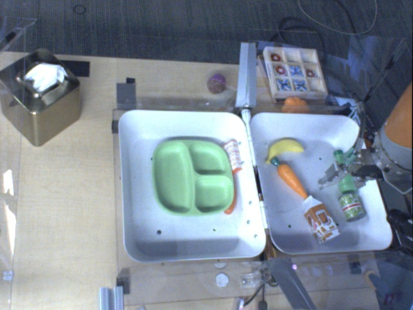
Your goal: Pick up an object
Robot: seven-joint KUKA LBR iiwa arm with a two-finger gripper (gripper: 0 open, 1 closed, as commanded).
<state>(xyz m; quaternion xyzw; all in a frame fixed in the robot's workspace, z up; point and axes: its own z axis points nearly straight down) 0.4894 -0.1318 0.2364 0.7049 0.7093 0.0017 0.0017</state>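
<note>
At the far left of the table (pixel 77 192) we see a brass-coloured square box (pixel 40 99) with something white and crumpled on top. The left white bin (pixel 139 231) holds a green three-compartment plastic tray (pixel 192 176); a small red-and-white printed packet (pixel 233 155) lies against the tray's right edge, its writing too small for us to read. Beyond the bins sit a small purple ball (pixel 217 82) and a tic-tac-toe board (pixel 295 73) with red and blue pieces.

In the right white bin (pixel 284 228) lie a yellow banana (pixel 286 148), an orange toy carrot (pixel 292 179), an orange-and-white printed carton (pixel 320 221) with illegible lettering, and a small green bottle (pixel 350 201) with a label we cannot read.

The grey arm reaches in from the right, its orange band at the frame edge. The claw (pixel 337 168) hangs low over the bin's right side, just beside the bottle; we cannot tell whether it is open or closed.
</note>
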